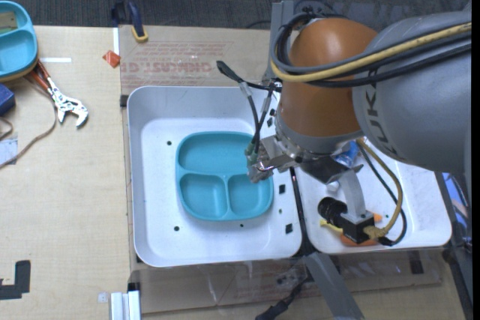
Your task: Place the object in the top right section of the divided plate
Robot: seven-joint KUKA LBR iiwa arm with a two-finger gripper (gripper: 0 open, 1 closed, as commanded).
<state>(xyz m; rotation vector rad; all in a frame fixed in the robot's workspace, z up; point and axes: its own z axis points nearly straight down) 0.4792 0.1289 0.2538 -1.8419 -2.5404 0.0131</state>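
A blue divided plate [214, 161] lies in the left white bin [150, 183], with one wide section at the back and two smaller ones at the front. My gripper [259, 165] hangs low over the plate's right rim, near where the wide section meets the front right one. The big orange and grey wrist hides much of what lies under it. I see no object between the plate and the gripper. A small blue thing [347, 155] peeks out from under the arm in the right bin [424, 232].
An orange piece [355, 235] lies near the front of the right bin. On the wooden bench to the left are a wrench [69, 109] and another blue dish [15, 37]. An orange clamp [137, 31] sits behind the left bin.
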